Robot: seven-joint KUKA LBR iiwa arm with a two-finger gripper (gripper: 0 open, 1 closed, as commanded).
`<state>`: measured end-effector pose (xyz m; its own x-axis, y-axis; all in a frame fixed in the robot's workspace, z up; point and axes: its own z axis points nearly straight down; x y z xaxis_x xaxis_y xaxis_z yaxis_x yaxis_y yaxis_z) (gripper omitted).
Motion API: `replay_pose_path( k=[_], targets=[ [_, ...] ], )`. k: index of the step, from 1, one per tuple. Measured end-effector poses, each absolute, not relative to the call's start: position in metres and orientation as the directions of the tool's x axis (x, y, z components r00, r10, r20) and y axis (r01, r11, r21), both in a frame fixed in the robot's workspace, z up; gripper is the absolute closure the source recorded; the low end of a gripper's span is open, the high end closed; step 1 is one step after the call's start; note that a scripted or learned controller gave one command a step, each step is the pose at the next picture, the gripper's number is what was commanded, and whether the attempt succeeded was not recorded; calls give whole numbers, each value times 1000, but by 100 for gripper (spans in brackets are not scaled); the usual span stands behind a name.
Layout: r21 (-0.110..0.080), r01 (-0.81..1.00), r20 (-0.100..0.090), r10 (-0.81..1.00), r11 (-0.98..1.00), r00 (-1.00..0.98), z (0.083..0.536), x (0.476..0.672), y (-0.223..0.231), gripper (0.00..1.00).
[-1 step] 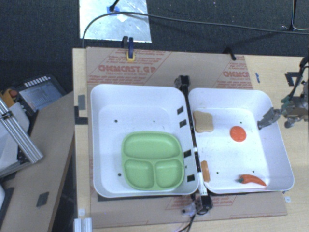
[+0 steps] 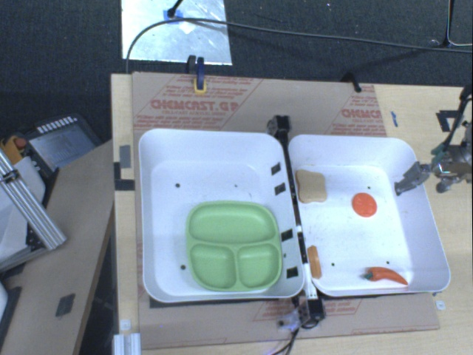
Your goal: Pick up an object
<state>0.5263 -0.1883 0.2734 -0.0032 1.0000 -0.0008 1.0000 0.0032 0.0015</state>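
Left bin (image 2: 159,161): one green divided plate (image 2: 234,245), near the front wall.
Right bin (image 2: 421,220): tan bread slice (image 2: 312,186) at the rear left; orange-red round piece (image 2: 363,204) in the middle; orange carrot (image 2: 384,275) at the front right; small orange stick (image 2: 314,261) along the left wall.
Gripper (image 2: 409,178): above the right bin's right rim, apart from every item; open or closed, cannot tell.
Both bins sit on the table (image 2: 451,220).

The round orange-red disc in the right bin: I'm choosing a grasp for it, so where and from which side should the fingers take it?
Take the round orange-red disc across its middle, coming straight down from above. It lies flat on the right white bin floor, apart from the tan bread-like slice and the walls, so any finger direction likely fits. The gripper sits at the bin's right rim.
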Motion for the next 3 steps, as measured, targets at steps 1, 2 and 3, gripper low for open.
replay_pose_path(
  k=[1, 2, 3],
  targets=[
    [-2, 1000, 1, 1000, 2, -2, 214, 534, -187, 0],
    [-2, 1000, 0, 1000, 1, -1, 173, 534, -186, 0],
    [-3, 1000, 1, 1000, 0, 0, 111, 532, -189, 0]
  ],
)
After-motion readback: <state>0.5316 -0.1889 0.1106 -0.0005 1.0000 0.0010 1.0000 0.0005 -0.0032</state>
